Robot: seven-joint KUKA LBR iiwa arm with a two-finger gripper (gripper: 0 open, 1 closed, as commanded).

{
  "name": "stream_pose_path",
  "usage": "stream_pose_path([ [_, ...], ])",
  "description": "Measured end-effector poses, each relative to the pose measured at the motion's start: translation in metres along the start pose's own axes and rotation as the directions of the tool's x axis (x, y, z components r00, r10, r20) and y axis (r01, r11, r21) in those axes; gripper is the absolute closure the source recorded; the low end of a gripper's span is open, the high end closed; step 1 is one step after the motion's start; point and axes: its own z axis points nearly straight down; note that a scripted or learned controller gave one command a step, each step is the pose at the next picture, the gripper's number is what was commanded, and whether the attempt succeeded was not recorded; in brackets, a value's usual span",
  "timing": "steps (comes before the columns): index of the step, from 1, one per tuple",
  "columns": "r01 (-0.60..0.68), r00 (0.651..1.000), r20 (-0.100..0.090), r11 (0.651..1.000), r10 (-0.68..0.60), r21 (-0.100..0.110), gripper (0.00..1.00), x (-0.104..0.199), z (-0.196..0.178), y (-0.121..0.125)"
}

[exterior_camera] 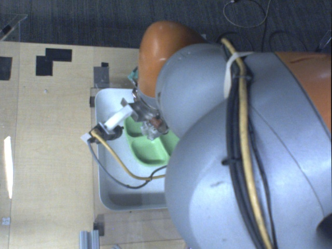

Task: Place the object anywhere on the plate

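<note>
Pale wood surface [46,154] with black patches [52,60] at its far left corner. White bin [111,191] set into it, a metal bracket [101,75] at the bin's far corner and another [89,238] at the near edge. Beyond the surface, dark carpet [104,9]; a thin cable [249,12] loops across it.

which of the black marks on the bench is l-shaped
The middle black mark, left of the bin: a stepped L. The one by the left edge is a plain block, and the mark nearest the bin is tiny.
</note>
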Motion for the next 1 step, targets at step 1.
stream_pose_path([
  [1,0.17,0.985,0.001,0.985,-0.17,-0.003,1.0,0.0663,-0.0121,0.0432],
])
